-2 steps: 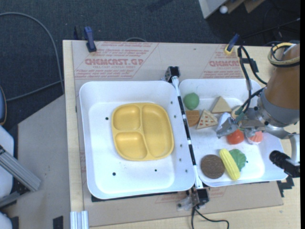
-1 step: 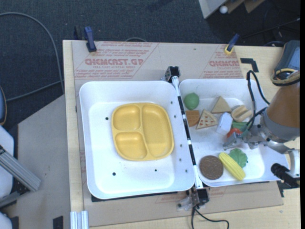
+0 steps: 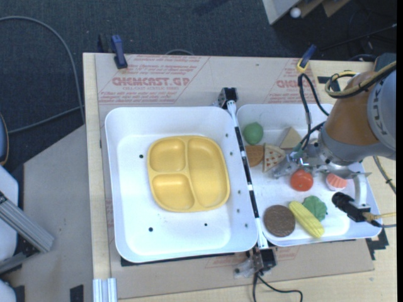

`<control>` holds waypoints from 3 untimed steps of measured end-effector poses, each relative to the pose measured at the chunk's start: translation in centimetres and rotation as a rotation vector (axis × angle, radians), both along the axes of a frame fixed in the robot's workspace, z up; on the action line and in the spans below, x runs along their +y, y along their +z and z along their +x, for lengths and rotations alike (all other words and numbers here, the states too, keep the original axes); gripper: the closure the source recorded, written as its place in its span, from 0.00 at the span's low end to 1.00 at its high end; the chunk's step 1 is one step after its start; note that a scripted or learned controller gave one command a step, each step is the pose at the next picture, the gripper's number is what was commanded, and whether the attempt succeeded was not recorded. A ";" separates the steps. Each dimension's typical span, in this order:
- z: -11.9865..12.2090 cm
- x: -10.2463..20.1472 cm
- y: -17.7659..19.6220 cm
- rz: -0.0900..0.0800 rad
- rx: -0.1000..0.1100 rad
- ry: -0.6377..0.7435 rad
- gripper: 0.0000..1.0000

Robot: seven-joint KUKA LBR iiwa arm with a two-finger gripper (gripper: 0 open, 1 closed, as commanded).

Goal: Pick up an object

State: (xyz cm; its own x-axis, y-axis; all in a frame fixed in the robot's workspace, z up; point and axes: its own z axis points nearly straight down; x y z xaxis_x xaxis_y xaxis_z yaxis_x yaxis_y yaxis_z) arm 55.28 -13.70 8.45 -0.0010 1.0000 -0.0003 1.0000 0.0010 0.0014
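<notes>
The worktop (image 3: 157, 83), covered in printed protective paper, is bearing two white bins, the left bin (image 3: 126, 187) and the right bin (image 3: 359, 228), side by side.

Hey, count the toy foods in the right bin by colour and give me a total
Green: 2, ball and broccoli
Brown or tan: 3, round patty, wedge, disc
Red or orange: 2, tomato, sushi piece
Yellow: 1, corn
Mixed: 1, pizza slice
Total: 9

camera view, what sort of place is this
Likely a robotics lab bench for pick tests: two white bins, toy food such as a corn cob, a yellow tray, and the arm reaching in.
</notes>
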 end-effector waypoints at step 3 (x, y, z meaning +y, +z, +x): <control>-3.7 2.1 0.0 0.001 0.003 -0.002 0.00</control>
